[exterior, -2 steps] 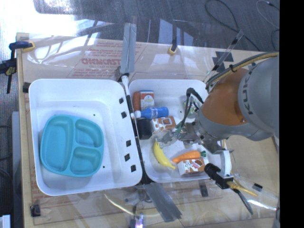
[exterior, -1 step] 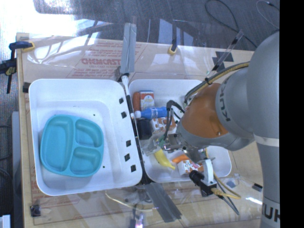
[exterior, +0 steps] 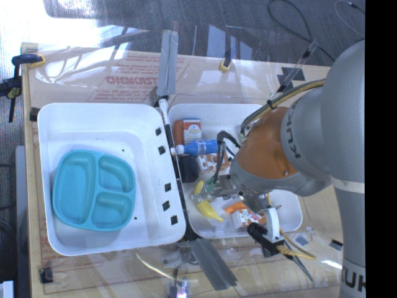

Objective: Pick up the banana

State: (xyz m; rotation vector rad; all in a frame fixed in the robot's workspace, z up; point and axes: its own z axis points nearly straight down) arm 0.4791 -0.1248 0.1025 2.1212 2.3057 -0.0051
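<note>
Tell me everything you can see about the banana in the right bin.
The banana is small and bright yellow, with a glossy, plastic-looking skin. It lies on the floor of the right bin near the bin's front left, slanting across it. The gripper hangs just above it and hides its upper end. An orange item lies close on its right.

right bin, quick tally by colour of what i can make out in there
Partly hidden by the arm, so visible things only:
yellow: 1, banana
blue: 1, bottle
orange-red: 1, box
orange: 1, small piece
Total: 4
</note>
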